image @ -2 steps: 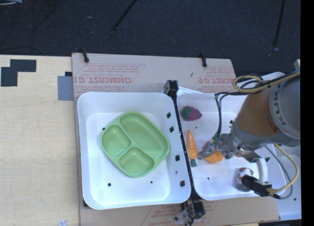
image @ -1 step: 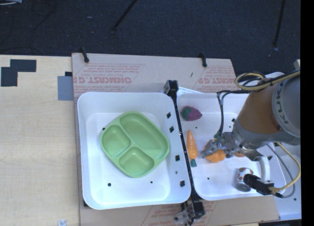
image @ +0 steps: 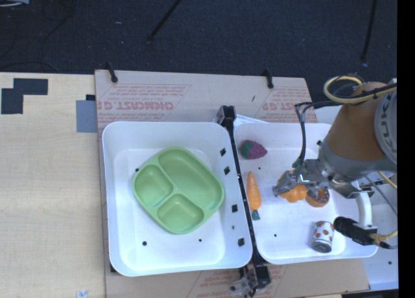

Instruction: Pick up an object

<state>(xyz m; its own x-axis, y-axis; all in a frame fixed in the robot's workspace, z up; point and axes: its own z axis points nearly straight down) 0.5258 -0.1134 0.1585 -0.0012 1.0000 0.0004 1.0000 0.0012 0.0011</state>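
My gripper (image: 290, 184) hangs low in the right bin (image: 275, 251), near its middle. Right under it, and partly hidden by it, lies an orange fruit-like piece (image: 296, 194). Whether that piece is gripped cannot be made out. A second, orange-brown round piece (image: 318, 198) lies just to the right of it. An orange carrot (image: 252, 191) lies to the gripper's left, close to the divider. A purple berry with a green top (image: 254, 150) rests towards the back left of this bin. A small can with red spots (image: 322, 236) lies at the front right.
The left bin (image: 123, 251) holds a green divided plate (image: 177, 189) at its middle. The black divider clips (image: 237, 186) run between the two bins. The arm's orange and grey body (image: 360, 131) looms over the right bin's right side.
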